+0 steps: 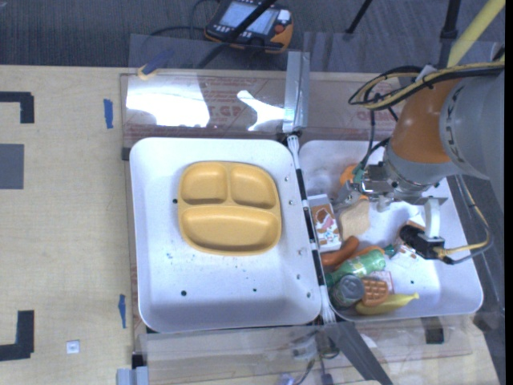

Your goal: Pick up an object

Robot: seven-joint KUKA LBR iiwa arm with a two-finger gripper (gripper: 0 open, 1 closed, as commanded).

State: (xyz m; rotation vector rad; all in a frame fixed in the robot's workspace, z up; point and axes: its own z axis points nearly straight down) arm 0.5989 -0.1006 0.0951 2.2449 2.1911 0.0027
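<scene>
My gripper hangs over the back part of the right bin, under the grey wrist with its orange band. Directly below and in front of it lies a tan bread slice. An orange piece peeks out just left of the gripper. A small printed carton lies by the bin's left wall. Toward the front sit a red sausage, a green item, a grey can, a waffle and a yellow banana.
The left bin holds a yellow divided plate in its back half. A metal divider post rises between the bins at the back. A handheld controller lies beyond the bench.
</scene>
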